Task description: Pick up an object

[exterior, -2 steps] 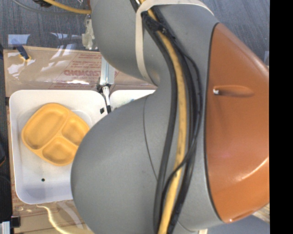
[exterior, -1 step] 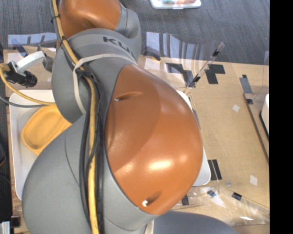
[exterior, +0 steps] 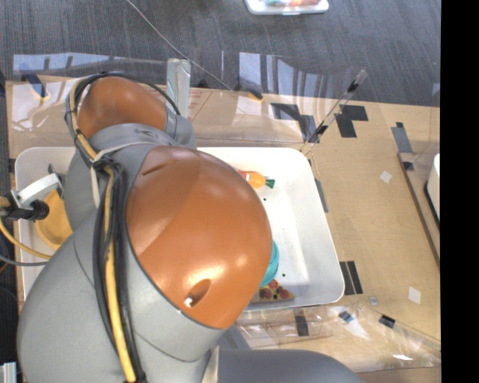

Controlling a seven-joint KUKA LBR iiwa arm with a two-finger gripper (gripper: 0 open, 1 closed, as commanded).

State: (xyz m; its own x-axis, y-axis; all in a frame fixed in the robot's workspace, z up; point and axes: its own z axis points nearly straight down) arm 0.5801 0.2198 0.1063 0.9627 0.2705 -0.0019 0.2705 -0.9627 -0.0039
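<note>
Blocked mostly by the big grey-orange arm (exterior: 172,247) over the white bin (exterior: 314,224), so can't tell the hand's grip, tbh.

My bench (exterior: 374,194) is pale tan board, patched with black tape strips (exterior: 350,277) right of the white bin (exterior: 314,247). Beyond the bench's far edge lies dark grey ribbed carpet (exterior: 90,26), where a white tray (exterior: 287,6) sits.

white bin (exterior: 318,224) | cardboard bench top (exterior: 374,217) | tape strips (exterior: 352,277)
</note>
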